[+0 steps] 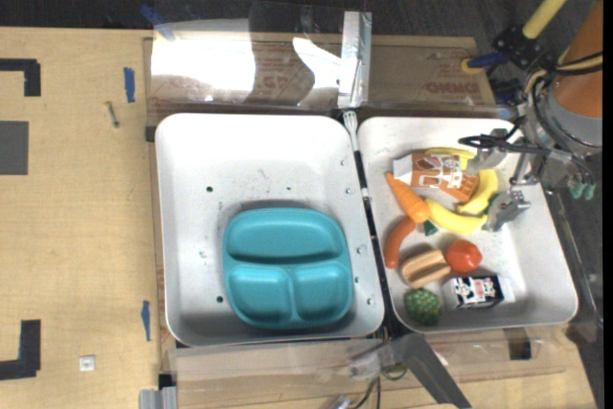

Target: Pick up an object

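Note:
The right bin [551, 287] holds several toy foods. A yellow banana [466, 209] lies across the middle, with an orange-and-white carton [436, 170] behind it and a carrot [410, 196] to its left. Nearer the front are a hot dog [424, 264], a red tomato [464, 255], a green broccoli [422, 304], a black-and-white carton [475, 290] and an orange sausage [393, 243]. My gripper [512, 192] hangs open just right of the banana's upper end, over the bin's right half. Nothing sits between its fingers.
The left bin [182, 158] carries a teal divided plate [286, 265]. A clear plastic sheet [259, 62] and a cardboard wall stand behind both bins. The grey arm with its orange band [579, 86] comes in at the upper right.

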`<action>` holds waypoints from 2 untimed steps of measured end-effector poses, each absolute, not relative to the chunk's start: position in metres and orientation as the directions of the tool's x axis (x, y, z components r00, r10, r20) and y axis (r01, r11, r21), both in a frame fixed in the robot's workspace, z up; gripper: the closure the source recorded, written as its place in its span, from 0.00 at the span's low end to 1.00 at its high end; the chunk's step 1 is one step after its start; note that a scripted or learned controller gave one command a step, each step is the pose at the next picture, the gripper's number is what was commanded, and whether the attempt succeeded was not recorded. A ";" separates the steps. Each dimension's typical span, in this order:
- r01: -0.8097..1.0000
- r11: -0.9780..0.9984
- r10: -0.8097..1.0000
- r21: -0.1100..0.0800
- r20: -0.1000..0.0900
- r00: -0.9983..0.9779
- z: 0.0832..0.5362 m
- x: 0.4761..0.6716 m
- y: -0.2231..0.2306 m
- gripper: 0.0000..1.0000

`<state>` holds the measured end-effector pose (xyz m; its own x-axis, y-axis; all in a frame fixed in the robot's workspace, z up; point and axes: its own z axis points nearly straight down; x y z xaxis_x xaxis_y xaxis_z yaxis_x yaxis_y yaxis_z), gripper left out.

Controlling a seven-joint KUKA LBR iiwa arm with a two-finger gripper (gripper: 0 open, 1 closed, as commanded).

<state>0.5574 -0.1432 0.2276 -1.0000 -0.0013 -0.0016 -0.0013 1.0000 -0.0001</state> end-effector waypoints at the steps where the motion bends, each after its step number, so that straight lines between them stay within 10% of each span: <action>1: -0.105 0.994 -0.105 -0.002 -0.009 -0.994 0.097 0.568 -0.124 0.00; 2: -0.066 0.998 -0.066 -0.003 -0.011 -0.998 0.089 0.537 -0.102 0.00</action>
